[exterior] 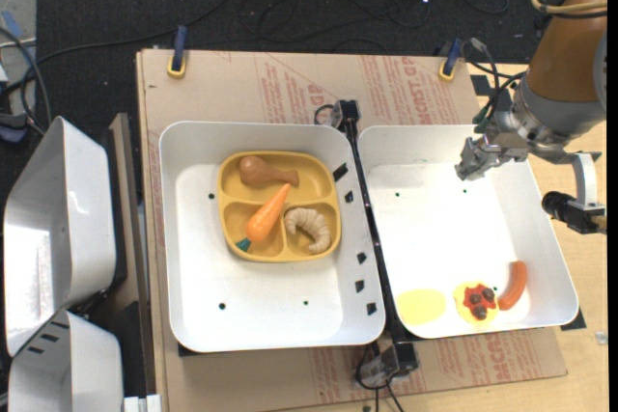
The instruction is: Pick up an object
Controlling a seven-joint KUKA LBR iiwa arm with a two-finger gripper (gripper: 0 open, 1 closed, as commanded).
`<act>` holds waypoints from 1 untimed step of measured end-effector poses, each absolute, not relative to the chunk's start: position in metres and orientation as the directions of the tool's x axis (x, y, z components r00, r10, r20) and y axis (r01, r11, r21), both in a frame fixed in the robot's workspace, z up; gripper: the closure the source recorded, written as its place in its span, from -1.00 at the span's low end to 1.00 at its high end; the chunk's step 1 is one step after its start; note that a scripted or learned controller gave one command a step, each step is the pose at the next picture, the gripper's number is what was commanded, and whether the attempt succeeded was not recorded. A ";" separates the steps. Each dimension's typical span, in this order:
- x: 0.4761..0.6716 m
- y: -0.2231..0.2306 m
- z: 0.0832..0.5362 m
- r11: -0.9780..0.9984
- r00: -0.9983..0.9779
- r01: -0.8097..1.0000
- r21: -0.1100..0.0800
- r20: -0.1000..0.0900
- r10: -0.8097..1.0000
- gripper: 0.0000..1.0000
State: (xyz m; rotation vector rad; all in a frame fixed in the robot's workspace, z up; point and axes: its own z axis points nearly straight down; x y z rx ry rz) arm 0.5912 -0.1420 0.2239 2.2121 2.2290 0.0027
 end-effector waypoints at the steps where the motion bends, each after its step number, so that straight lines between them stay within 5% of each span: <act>1: 0.608 -0.095 0.232 0.008 -0.008 1.000 0.003 0.001 1.000 1.00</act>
